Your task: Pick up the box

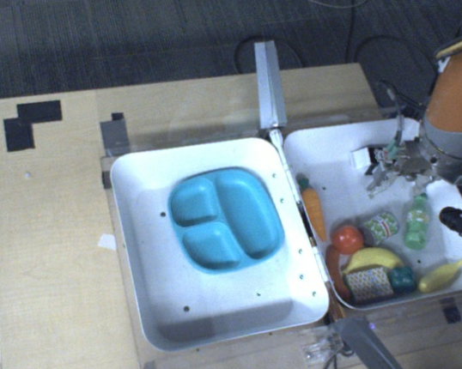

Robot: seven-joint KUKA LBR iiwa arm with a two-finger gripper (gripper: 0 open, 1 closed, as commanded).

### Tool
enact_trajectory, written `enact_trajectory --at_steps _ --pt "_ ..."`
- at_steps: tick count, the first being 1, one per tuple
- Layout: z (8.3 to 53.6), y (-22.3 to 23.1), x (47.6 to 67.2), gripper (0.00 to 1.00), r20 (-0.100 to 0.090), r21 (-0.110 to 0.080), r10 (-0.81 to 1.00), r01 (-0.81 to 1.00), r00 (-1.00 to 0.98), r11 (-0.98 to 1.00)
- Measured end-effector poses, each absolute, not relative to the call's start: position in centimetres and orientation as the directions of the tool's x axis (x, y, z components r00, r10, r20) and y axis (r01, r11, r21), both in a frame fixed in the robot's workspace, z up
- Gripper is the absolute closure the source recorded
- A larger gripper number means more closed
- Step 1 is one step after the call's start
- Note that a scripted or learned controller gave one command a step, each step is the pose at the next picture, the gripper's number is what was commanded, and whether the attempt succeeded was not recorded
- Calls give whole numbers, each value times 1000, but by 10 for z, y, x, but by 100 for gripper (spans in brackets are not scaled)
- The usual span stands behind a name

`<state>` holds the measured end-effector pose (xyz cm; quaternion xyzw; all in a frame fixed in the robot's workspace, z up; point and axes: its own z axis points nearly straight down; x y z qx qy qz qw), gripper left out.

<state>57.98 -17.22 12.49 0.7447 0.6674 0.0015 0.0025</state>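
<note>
The box [369,284] is small with a speckled brown and grey face. It lies at the front of the right bin [330,150], tucked under a yellow banana [373,258]. My gripper [395,169] hangs over the back right part of that bin, well behind the box and apart from it. Nothing from the pile shows in the gripper. A small white and black piece [365,156] sits just to its left; I cannot tell what it is.
Around the box lie a red tomato [349,238], a carrot [313,212], a printed can [380,226], a green bottle [416,222], a teal block [403,281] and a second banana [441,275]. The left bin [152,261] holds a blue divided tray [223,218].
</note>
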Motion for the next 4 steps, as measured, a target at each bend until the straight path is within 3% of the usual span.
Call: enact_trajectory --at_steps 1,2,3,4 --pt "88 -128 610 0 1 10 990 990 144 -144" --pt "89 -190 582 0 -3 11 996 996 89 -89" --pt "108 -200 653 0 3 -29 996 996 85 -85" --pt "93 -136 615 0 -3 18 998 998 60 -60"
